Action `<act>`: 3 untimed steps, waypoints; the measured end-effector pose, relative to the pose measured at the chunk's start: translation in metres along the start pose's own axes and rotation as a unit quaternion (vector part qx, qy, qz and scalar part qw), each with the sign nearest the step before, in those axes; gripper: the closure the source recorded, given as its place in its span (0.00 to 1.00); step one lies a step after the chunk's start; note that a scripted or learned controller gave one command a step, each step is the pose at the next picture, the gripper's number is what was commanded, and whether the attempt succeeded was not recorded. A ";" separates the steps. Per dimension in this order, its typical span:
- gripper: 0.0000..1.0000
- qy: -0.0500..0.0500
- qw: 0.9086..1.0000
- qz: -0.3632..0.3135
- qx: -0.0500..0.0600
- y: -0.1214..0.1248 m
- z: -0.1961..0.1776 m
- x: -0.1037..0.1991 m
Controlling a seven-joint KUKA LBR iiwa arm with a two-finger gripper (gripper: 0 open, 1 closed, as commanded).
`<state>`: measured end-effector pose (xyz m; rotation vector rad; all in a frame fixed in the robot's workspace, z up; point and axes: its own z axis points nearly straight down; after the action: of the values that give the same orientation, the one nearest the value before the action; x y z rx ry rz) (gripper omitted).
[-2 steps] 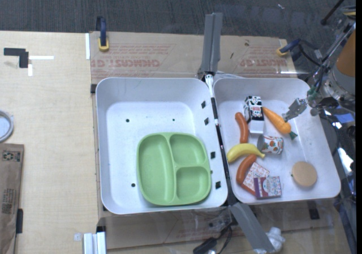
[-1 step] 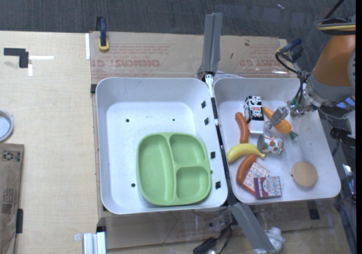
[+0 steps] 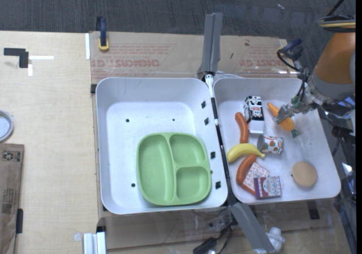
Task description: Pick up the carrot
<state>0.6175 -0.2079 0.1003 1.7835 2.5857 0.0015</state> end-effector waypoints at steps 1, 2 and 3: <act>1.00 0.000 1.000 -0.019 0.001 0.029 -0.102 0.045; 1.00 0.000 1.000 -0.011 0.002 0.025 -0.079 0.038; 0.00 0.000 1.000 -0.011 0.001 0.025 -0.079 0.038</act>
<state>0.6272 -0.1632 0.1797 1.7564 2.6066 -0.0020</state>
